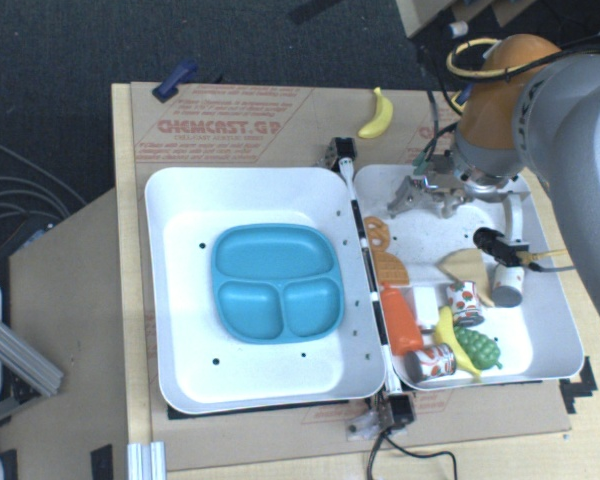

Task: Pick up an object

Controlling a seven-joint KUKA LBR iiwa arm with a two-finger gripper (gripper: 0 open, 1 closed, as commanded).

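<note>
Overhead slanted view of a tabletop (pixel 230 118) carrying two shallow white bins. The left bin (pixel 180 218) holds a blue divided plate (pixel 277 280). The right bin (pixel 550 318) holds the candidate objects, clustered along its near and left sides: an orange carrot-like stick (pixel 399 320) lying with its long axis roughly along the bin's left wall, a brown pretzel-like piece (pixel 377 232) just above it, a yellow banana (pixel 448 336) touching a green bumpy fruit (pixel 479 348), a small red-and-white can (pixel 466 302), a second such can (pixel 435 361) at the near wall, and a pale wedge (pixel 467 264) near the middle. A second banana (pixel 376 116) lies outside the bins on the tabletop.

The arm (pixel 540 98) enters from the right and bends down over the far end of the right bin. The hand (pixel 432 190) hangs there above bare bin floor, apart from all objects; whether it is wide or narrow cannot be told, and nothing is seen held. The objects lie from the hand toward the near side of the bin, the pretzel-like piece and pale wedge nearest. A grasp on the carrot-like stick would likely call for closing across its short axis.
</note>
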